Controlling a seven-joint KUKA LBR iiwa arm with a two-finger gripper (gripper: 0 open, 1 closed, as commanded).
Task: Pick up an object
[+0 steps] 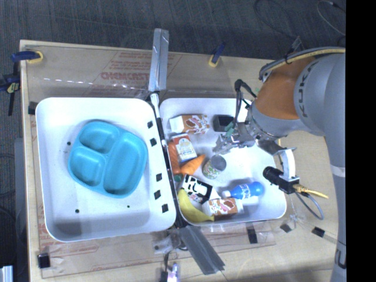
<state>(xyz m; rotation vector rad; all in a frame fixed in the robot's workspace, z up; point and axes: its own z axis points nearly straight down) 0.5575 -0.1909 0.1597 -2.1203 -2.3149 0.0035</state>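
Observation:
The right bin (267,157) holds several small items. My gripper (227,138) hangs low over the bin's middle, just up and right of a small round jar (214,165) with a grey lid. A brown snack packet (190,124) and a black object (221,122) lie at the far side. An orange pouch with a white label (181,150) and an orange carrot (192,165) lie at the left. Nearer the front are a black-and-white box (197,187), a yellow banana (191,209), a small printed carton (223,206) and a blue bottle (247,190). I see nothing held.
The left bin (53,122) carries a blue divided plate (109,157). A metal divider rail (158,57) runs between the bins. The arm's grey body with its orange band (282,96) covers the right bin's far right corner, and a black fitting (278,179) sticks out over its right wall.

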